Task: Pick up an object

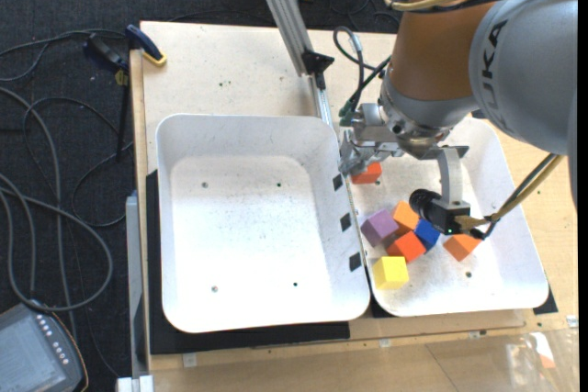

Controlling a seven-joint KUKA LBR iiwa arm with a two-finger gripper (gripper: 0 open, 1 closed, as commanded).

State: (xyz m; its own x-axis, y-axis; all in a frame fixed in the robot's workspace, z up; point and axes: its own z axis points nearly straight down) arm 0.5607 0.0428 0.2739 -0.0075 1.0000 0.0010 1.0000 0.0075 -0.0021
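Observation:
My gripper [358, 161] hangs over the left edge of the right bin [514, 285], close to the wall shared with the left bin. A small red block [369, 173] sits right under it, its top partly covered by the gripper, and I cannot tell whether it is held. Lower in the right bin lie a purple block [378, 226], an orange block [406, 216], a blue block [428, 233], a red-orange block [404, 246], a yellow block [390, 272] and another orange block [462, 244].
The left bin [184, 151] stands beside the right one. A slanted metal bar [280, 0] runs down to the bins' back edge. A black part with a yellow cable [436, 211] hangs over the blocks. Cables lie on the floor at left.

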